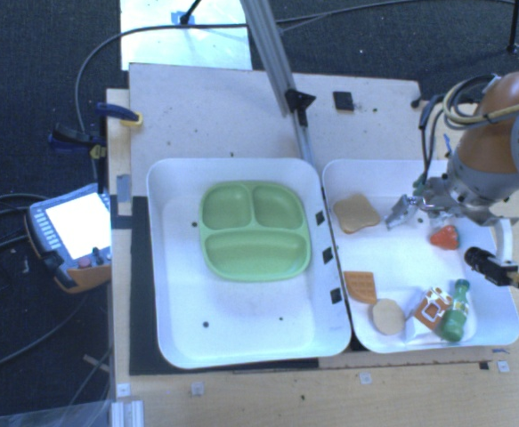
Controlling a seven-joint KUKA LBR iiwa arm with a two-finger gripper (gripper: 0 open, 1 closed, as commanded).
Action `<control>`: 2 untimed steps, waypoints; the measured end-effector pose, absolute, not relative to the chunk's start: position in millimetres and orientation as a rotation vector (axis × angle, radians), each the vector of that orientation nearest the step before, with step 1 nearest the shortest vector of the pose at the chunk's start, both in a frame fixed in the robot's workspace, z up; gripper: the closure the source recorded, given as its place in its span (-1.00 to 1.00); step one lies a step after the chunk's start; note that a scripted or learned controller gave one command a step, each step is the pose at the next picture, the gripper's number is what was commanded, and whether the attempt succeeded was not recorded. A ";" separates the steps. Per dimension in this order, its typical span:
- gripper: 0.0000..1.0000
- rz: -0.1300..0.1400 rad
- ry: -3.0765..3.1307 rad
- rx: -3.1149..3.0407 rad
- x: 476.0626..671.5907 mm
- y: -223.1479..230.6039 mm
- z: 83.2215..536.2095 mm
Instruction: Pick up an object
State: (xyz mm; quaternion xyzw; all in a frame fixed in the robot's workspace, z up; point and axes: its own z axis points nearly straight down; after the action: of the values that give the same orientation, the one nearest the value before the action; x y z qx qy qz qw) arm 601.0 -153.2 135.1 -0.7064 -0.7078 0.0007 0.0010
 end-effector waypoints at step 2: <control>1.00 -0.008 -2.229 -2.225 604.2 -153.2 99.1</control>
State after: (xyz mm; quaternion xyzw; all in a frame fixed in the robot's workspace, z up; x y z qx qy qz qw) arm 604.2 -153.2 99.1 -0.7064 -0.7078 -0.0027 -0.0038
